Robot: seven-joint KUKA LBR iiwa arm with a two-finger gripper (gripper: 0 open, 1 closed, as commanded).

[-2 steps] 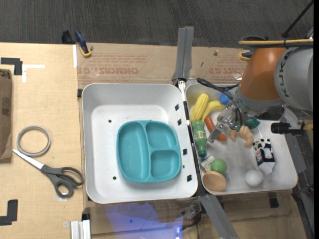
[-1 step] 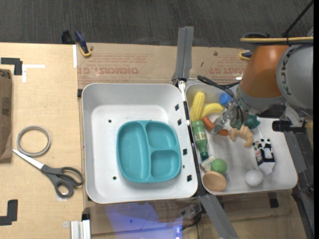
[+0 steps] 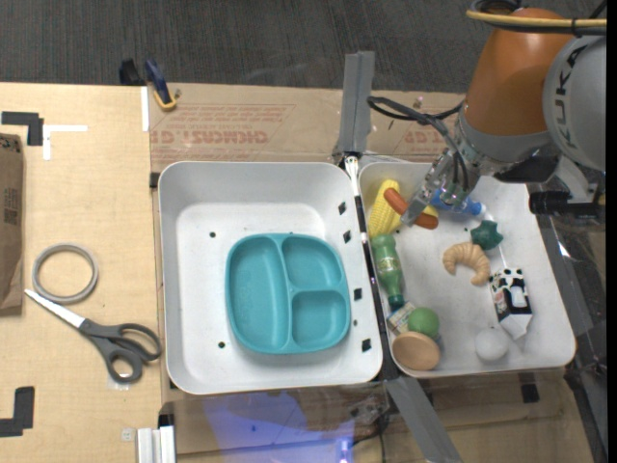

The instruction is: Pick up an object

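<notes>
Over the right bin [image 3: 549,350], the grey-and-orange arm [image 3: 525,70], partly cut off at the frame's edge, lowers its gripper [image 3: 431,204] near the back, its tip just beside a hot dog [image 3: 402,205] and yellow corn [image 3: 384,207]; whether the claw is open or closed cannot be made out. A croissant [image 3: 469,259], green bottle [image 3: 388,266] and white ball [image 3: 491,345] lie loose. The left bin [image 3: 183,287] bears a teal divided plate [image 3: 287,292].
</notes>
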